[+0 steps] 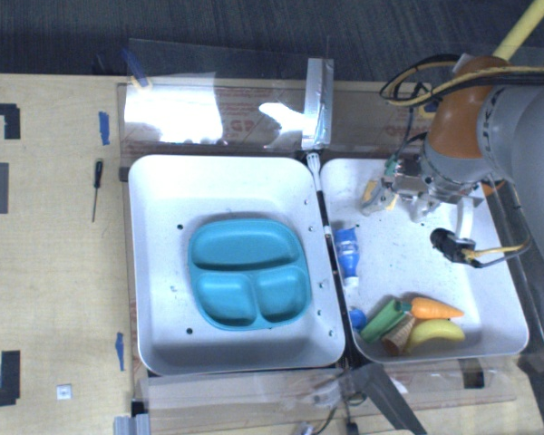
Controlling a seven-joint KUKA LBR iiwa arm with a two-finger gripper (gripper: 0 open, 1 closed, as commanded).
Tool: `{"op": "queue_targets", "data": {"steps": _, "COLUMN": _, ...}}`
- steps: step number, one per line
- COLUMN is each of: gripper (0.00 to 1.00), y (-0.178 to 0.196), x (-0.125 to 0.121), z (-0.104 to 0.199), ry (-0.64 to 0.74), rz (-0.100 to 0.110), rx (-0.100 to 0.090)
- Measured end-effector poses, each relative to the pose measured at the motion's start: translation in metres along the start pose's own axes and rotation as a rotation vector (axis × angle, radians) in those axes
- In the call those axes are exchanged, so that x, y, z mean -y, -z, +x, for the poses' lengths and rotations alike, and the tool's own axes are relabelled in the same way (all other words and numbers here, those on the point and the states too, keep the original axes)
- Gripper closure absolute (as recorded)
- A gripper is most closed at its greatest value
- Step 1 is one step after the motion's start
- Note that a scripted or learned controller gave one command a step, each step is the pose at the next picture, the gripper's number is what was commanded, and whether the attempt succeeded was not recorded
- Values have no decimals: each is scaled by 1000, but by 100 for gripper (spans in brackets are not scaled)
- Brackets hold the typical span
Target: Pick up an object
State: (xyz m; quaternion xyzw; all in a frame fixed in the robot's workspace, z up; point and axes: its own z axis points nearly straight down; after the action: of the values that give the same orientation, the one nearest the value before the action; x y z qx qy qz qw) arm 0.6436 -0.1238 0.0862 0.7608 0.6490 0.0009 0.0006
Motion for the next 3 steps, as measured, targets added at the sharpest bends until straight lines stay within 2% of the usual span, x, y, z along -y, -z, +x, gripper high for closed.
{"op": "queue_targets", "data": {"steps": 1, "gripper": 0, "y": 77, "x": -10, "z": 17, "ry": -21, "rz": -7, "rx": 0}}
{"op": "queue_targets", "data": {"steps": 2, "gripper": 0, "y": 101, "x": -19, "z": 38, "ry": -21, "rz": -2, "rx": 0}}
{"op": "queue_targets", "data": {"steps": 3, "gripper": 0, "y": 169, "x": -17, "z": 50, "ry": -177, "rz": -4, "rx": 0}}
